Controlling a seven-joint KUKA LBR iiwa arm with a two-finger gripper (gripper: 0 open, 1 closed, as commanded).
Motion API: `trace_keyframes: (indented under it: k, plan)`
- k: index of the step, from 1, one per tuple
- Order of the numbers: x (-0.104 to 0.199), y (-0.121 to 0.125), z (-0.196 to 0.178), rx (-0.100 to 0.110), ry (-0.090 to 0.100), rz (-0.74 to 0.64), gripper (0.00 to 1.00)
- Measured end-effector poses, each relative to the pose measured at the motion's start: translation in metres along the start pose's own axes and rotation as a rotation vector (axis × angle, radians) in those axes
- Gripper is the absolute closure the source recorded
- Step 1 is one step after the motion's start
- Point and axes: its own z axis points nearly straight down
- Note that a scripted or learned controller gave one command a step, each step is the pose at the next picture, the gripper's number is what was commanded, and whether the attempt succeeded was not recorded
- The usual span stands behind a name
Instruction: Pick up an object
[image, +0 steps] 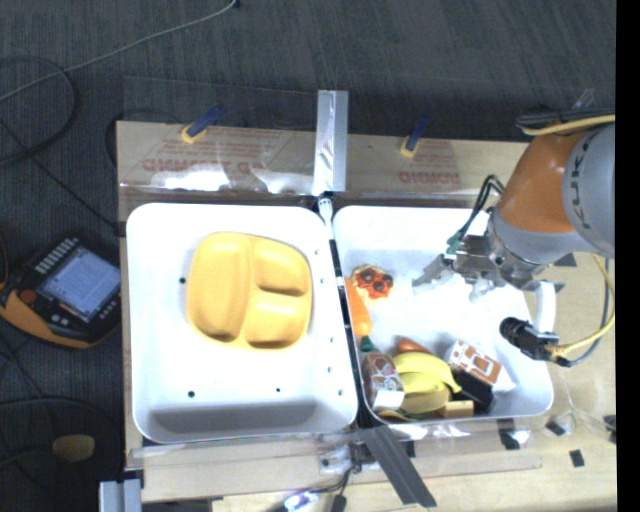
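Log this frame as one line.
arm: over right white bin | end effector: above bare floor, upper part | held: nothing seen | left bin: yellow divided plastic tray | right bin: yellow banana, orange toys, clutter at near edge

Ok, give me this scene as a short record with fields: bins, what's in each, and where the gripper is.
left bin: yellow divided plate
right bin: banana, carrot, small orange toy, other items heaped along its near edge
gripper: above the right bin's bare far part, nothing seen between its fingers
arm: enters from the right
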Motion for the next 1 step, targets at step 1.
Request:
trace_keyframes:
  k: [1]
  plan:
    - [0.0011, -0.0524, 0.0642, -0.015, 0.0, -0.059, 0.0]
